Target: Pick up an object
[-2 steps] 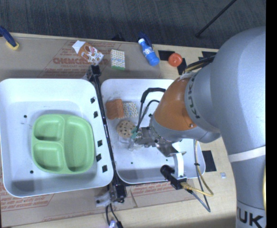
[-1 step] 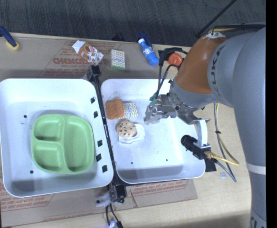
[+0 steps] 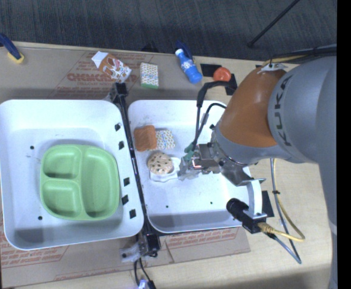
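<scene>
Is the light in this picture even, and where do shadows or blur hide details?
In the camera view the light is soft and fairly even; a grey shadow lies in the left bin around the green tray. The arm darkens the right bin floor near the gripper, where small parts look blurred.

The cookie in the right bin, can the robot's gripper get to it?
Probably yes. The gripper hangs right beside the cookie in the right bin, with nothing between them; the brown sponge sits just behind it.
</scene>
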